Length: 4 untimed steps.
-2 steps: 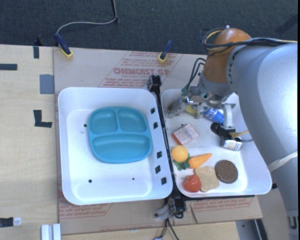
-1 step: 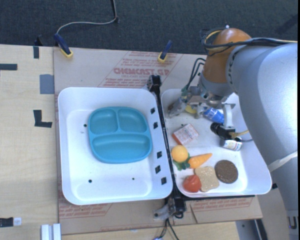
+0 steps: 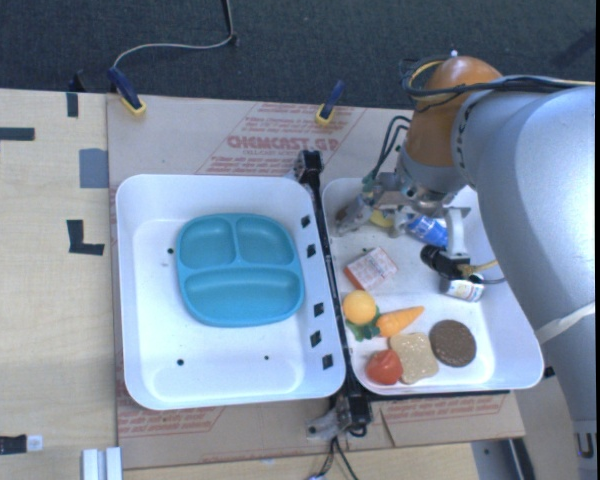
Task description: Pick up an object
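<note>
My gripper (image 3: pixel 365 208) hangs low over the far left corner of the right bin (image 3: pixel 510 353), under the orange wrist band. A blue bottle (image 3: pixel 427 230) lies just right of it, partly hidden by the wrist. A pink and white packet (image 3: pixel 370 267) lies a little nearer than the gripper. Further forward are a yellow-orange fruit (image 3: pixel 359 308), a carrot (image 3: pixel 401 319), a red tomato (image 3: pixel 383 367), a bread slice (image 3: pixel 414 356) and a brown round cookie (image 3: pixel 452 343). I see nothing held in the gripper.
The left bin (image 3: pixel 145 298) holds a blue divided plate (image 3: pixel 240 269). The wall between the two bins (image 3: pixel 320 268) runs just left of the gripper. The grey arm covers the right side of the right bin.
</note>
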Available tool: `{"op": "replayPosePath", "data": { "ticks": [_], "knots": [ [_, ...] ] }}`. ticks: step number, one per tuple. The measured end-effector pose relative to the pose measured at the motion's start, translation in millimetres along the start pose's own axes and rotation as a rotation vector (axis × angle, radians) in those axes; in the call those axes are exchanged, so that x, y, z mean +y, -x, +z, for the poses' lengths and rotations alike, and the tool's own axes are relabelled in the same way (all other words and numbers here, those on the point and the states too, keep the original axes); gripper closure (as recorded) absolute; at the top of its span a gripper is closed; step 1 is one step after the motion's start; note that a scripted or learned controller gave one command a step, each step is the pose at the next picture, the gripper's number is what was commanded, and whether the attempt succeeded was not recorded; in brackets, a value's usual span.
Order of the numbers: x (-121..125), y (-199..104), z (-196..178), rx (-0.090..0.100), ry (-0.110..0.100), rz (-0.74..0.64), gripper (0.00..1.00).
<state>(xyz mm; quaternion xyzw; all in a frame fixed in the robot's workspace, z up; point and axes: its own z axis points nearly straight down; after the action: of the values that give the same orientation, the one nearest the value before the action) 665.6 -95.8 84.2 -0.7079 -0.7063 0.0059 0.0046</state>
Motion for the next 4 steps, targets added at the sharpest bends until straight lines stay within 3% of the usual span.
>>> {"op": "replayPosePath", "data": {
  "ticks": [4],
  "knots": [
    [0.4,2.2,-0.1,-0.001,0.003,0.000,0.00]
  ]
}}
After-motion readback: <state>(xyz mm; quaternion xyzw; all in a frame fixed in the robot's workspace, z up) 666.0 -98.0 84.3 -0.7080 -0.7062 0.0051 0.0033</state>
